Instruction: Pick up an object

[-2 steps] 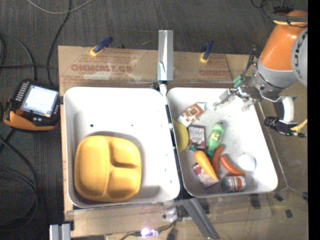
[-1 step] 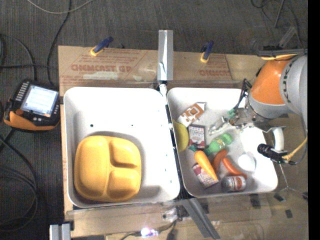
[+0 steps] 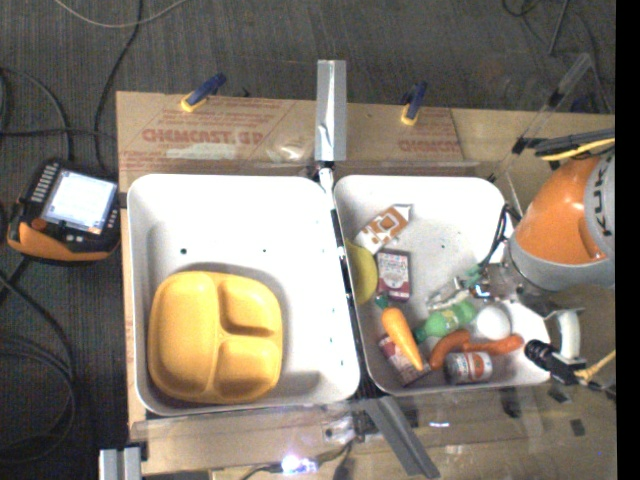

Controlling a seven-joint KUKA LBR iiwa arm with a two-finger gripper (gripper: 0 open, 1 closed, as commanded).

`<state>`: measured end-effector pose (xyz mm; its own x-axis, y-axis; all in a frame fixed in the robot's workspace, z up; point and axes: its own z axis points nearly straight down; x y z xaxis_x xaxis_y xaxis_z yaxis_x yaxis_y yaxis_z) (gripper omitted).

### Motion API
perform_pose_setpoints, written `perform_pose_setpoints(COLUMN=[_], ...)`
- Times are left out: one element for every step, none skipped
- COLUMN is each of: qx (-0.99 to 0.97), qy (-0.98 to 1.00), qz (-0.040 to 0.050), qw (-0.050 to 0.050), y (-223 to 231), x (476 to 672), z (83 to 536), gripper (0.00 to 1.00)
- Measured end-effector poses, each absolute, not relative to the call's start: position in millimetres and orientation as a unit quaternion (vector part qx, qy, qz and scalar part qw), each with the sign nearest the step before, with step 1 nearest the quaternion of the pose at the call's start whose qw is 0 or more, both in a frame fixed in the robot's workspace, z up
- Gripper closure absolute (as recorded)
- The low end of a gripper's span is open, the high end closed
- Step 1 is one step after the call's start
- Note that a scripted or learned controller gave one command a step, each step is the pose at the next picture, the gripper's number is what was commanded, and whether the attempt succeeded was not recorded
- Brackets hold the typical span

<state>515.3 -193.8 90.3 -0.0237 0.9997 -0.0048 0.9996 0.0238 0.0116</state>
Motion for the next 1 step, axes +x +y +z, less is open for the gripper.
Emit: perform_pose_setpoints(qx=[0.699], qy=[0.715], qz=[0.0032], qw=[0.008], y=[-194.4], x=[516.9], z=[100.2], gripper=[1.00])
